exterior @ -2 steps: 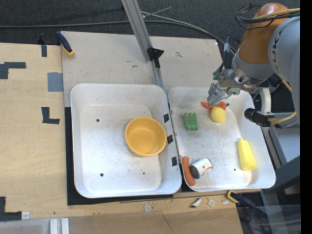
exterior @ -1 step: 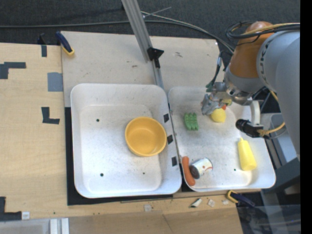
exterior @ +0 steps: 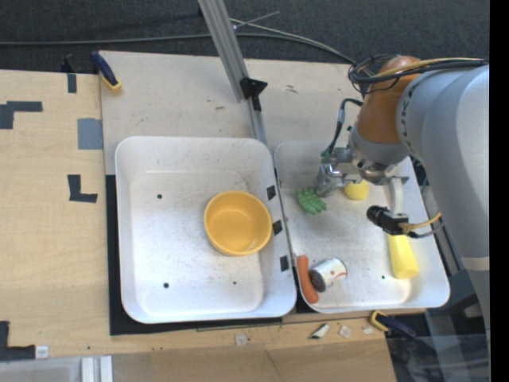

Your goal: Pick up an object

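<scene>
Overhead, the grey arm reaches in from the right over the right bin, its gripper low at that bin's far left part; whether it is apart or together cannot be told. Next in size, a yellow bowl sits near the middle right of the left bin. A yellow block lies at the right bin's right side. A white cup rests on its side by an orange carrot at the near left. A green toy lies just beside the gripper, and a small yellow piece is to its right.
</scene>
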### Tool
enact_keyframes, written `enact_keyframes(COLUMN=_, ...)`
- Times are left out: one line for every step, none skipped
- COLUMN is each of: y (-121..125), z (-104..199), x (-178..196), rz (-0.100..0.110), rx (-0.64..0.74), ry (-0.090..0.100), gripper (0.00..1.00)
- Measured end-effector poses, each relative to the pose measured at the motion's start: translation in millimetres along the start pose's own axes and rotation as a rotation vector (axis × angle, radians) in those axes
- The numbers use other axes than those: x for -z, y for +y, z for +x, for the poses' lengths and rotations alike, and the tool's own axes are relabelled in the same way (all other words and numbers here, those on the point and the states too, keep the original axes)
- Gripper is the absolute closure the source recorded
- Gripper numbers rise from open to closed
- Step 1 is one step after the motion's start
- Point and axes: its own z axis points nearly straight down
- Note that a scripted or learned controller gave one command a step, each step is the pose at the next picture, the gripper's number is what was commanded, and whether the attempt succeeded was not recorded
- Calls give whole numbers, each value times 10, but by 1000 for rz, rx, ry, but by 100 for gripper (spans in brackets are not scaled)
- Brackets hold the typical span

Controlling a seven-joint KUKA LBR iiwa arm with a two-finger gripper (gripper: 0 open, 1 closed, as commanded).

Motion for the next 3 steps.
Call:
enact_keyframes(y=1, z=8, x=132, rz=-2, rx=0, ry=1, gripper=100)
enact_keyframes(y=-59, z=-33, x=739, rz=-8, rx=-4, ry=1, gripper=100)
enact_keyframes(y=-56, z=-29, x=1227, rz=-9, rx=-2, ry=1, gripper=100)
